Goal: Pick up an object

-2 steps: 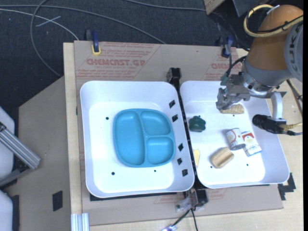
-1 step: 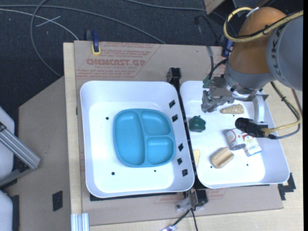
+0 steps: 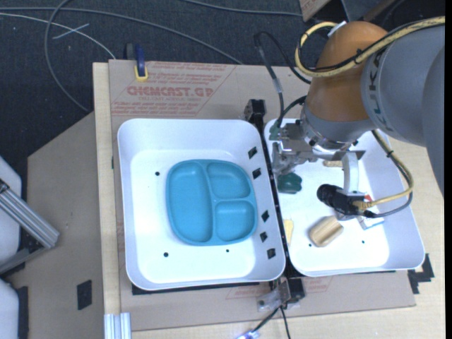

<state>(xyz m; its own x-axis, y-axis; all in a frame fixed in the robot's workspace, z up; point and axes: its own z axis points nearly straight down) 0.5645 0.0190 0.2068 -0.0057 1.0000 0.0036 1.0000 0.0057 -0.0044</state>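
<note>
My gripper (image 3: 284, 162) hangs over the near-left part of the right bin (image 3: 395, 249), close to the wall between the two bins. A small dark green object (image 3: 289, 183) lies on the bin floor right under the gripper's tip; whether the two touch is hidden. A tan wooden block (image 3: 325, 231) lies farther toward the front of the same bin, apart from the gripper. The grey arm with its orange band (image 3: 349, 48) covers the back of the right bin.
The left bin (image 3: 141, 253) holds a blue divided plate (image 3: 210, 200) in its middle. A small yellow piece (image 3: 287, 230) lies at the right bin's left wall near the front. Cables run across the dark floor behind the bench.
</note>
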